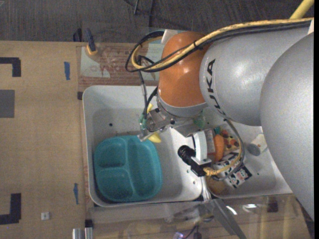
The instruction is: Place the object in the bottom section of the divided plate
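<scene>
- The teal divided plate [128,169] lies in the left white bin [94,114], toward its near side.
- The gripper [148,131] hangs just above the plate's far edge.
- A small yellow object [155,138] shows at the fingertips, seemingly pinched between the fingers, at the plate's upper right rim.
- The right bin [259,179] holds orange and mixed items beside the grey arm [239,78].
</scene>
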Robot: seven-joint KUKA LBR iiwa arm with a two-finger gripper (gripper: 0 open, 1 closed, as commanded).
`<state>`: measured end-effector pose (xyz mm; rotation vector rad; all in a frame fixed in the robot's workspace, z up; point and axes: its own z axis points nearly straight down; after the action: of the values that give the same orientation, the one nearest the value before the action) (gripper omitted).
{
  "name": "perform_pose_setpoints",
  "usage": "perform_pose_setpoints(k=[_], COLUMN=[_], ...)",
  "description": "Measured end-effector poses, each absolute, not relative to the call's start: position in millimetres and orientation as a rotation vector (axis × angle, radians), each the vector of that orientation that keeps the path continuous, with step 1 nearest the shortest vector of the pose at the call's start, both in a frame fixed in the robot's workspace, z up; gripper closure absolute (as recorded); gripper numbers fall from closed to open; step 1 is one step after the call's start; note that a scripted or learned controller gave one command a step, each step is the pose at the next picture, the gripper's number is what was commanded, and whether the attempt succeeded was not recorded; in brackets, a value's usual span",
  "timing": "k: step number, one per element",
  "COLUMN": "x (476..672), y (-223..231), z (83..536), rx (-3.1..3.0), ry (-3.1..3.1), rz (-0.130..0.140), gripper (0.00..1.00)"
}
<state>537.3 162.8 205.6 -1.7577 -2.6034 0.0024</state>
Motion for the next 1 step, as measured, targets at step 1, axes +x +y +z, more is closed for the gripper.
perform_pose_setpoints(k=[1], x=[534.1], y=[156.2], z=[185.4], rx=[-1.591], ry=[-2.704], rz=[0.006], gripper=[1.0])
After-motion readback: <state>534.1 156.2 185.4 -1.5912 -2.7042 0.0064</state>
